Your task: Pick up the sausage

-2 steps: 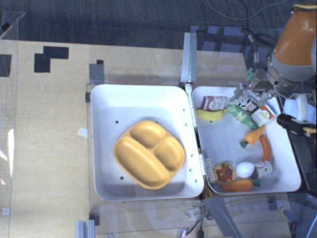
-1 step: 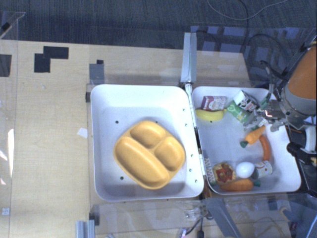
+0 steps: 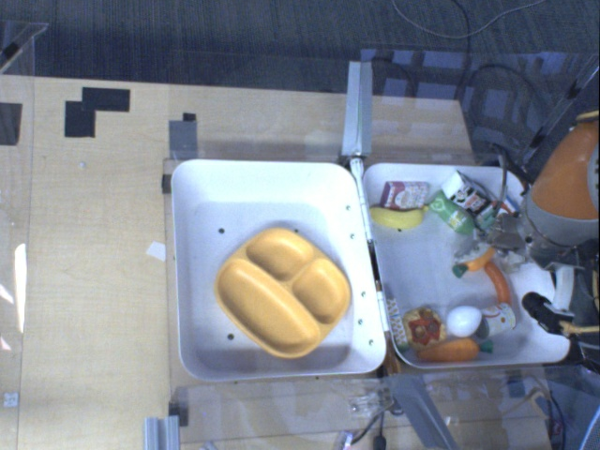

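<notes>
Right bin (image 3: 441, 251): sausage (image 3: 499, 284) slim, orange-red, lying slanted nr end effector (image 3: 497, 242); grip state can't tell.

Two shallow white bins sit side by side on the bench: a left bin (image 3: 187, 279) and a right bin (image 3: 427, 251). The left bin holds one thing, a yellow three-compartment plate (image 3: 283, 291). The right bin holds several single items: one banana (image 3: 397, 217), one small maroon-and-white carton (image 3: 405, 195), one green bottle (image 3: 454, 215), one white egg (image 3: 463, 322), one carrot (image 3: 450, 350), one orange-red sausage (image 3: 498, 283), and one red-and-yellow packet (image 3: 423, 327). One small can (image 3: 501, 320) lies beside the egg. One grey arm with one orange band (image 3: 568, 171) reaches in.
</notes>
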`<state>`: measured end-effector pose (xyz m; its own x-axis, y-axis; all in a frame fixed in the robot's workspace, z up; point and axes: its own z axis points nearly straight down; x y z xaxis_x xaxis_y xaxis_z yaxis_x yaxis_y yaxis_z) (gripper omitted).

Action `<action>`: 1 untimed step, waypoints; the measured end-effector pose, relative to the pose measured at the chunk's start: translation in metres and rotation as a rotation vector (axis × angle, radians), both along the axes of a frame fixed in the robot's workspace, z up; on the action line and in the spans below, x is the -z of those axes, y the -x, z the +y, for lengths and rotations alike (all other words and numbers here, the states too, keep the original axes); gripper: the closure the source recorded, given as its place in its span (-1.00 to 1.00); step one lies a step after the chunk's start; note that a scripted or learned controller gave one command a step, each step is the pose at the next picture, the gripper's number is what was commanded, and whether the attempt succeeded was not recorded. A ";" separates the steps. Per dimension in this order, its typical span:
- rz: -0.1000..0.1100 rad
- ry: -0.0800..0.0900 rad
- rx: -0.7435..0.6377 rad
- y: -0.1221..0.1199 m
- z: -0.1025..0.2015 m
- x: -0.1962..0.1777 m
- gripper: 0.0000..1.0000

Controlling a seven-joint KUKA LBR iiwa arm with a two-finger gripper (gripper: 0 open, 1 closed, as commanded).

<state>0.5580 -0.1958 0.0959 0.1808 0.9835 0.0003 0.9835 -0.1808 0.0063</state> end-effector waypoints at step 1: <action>-0.007 0.002 -0.049 0.023 -0.001 0.006 -1.00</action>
